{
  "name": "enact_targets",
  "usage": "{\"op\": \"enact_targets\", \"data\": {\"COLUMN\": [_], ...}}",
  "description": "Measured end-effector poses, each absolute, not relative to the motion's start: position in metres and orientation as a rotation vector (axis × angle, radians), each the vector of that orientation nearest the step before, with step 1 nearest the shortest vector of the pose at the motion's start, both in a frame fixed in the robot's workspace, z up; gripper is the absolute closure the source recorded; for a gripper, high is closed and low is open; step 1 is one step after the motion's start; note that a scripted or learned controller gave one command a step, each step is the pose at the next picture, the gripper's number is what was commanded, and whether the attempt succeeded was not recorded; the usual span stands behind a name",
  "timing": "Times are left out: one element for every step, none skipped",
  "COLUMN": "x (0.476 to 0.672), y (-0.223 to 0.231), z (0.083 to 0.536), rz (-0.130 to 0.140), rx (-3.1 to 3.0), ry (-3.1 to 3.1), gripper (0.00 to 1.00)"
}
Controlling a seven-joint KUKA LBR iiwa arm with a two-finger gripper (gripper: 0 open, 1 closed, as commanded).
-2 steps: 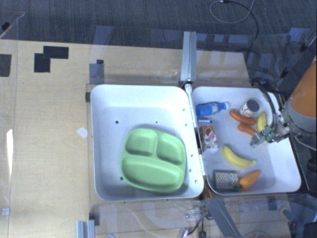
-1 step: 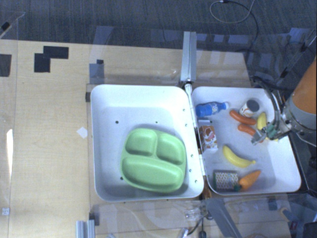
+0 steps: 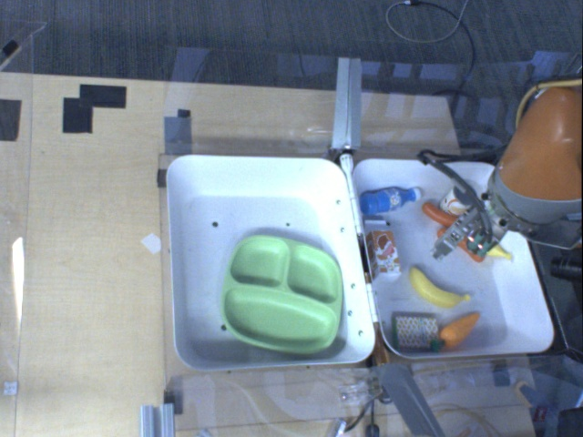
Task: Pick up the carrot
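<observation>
Pincer (image 3: pixel 463 237) of mine hangs over the upper right part of the right bin (image 3: pixel 533 321), and whether it is wide or narrow I cannot tell from this slant. My target, the carrot (image 3: pixel 457 330), lies near the bin's front wall, well apart from where I hover, its orange body angled with the green end toward the grater (image 3: pixel 415 330), which sits just beside it. To do this well, I judge I should travel down toward the front and straddle the carrot's orange middle, clear of the grater. Between us lies the banana (image 3: pixel 437 289). A blue bottle (image 3: pixel 389 198), a snack packet (image 3: pixel 383 252) and a reddish-orange item (image 3: pixel 437 214) lie farther back; the green tray (image 3: pixel 284 292) occupies the left bin (image 3: pixel 196 244).
</observation>
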State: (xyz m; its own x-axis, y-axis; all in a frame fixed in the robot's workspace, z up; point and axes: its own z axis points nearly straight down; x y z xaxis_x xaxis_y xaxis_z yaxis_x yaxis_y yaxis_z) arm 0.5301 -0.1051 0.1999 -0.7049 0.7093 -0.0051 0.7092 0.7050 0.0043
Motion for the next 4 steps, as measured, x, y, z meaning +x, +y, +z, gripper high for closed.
{"op": "enact_targets", "data": {"x": [0.533, 0.489, 0.492, 0.495], "y": [-0.104, -0.126, -0.125, -0.124], "z": [0.211, 0.207, 0.219, 0.23], "rz": [0.007, 0.001, 0.003, 0.005], "rx": [1.2, 0.746, 0.745, 0.744], "ry": [2.889, 3.045, 3.036, 3.027], "gripper": [1.0, 1.0, 1.0, 1.0]}}
